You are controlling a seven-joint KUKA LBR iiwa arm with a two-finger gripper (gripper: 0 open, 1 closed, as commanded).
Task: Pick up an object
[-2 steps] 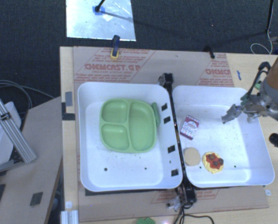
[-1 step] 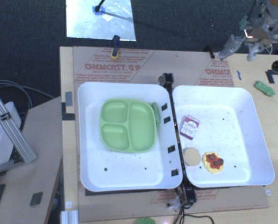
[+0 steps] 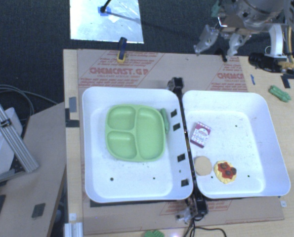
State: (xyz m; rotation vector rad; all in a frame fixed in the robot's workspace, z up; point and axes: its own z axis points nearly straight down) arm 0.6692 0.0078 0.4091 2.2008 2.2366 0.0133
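Gripper point(image 3: 219, 41) hangs open, empty, above bench. Small carton point(image 3: 200, 134) looks light, stiff; grasp across its narrow sides.

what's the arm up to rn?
Nothing grasped yet. The gripper hangs open above the bench, beyond the far edge of the right bin, its fingers holding nothing. That bin holds a small purple box, a tan disc and a toy pizza. The left bin holds a green divided plate.
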